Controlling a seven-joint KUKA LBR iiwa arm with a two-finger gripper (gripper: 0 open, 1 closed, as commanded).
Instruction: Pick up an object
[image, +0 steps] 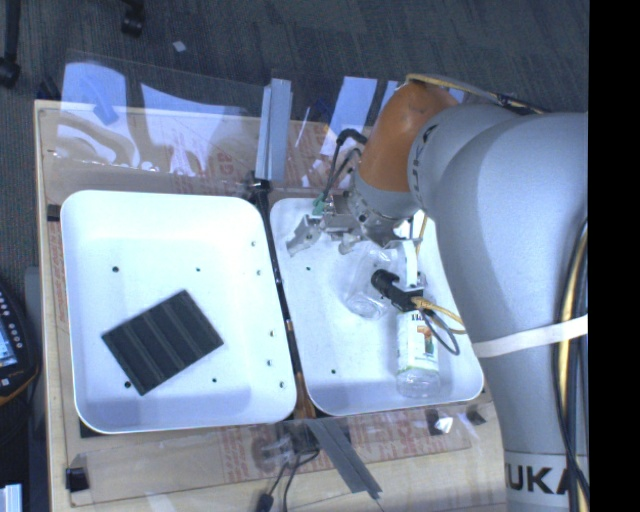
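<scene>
Filling the right of the view, the grey arm bends over the right bin, its orange band sitting above the wrist at the bin's far end. Below that band the gripper hangs over the far left part of the right bin, its metal fingers pointing left toward the divider between the bins. Nothing shows between the fingers, and whether the jaws are apart or together cannot be told from this angle.

Within the right bin, a clear plastic bottle with a white label lies along the right wall, its cap end toward the near edge. A clear, crumpled plastic item lies near the bin's middle, just beside a black cable connector that hangs from the wrist and partly crosses the bottle's far end. The arm's bulk hides the bin's right rim.

Over in the left bin, a dark ribbed rectangular pad lies flat and turned at a slant, well apart from the gripper.
</scene>
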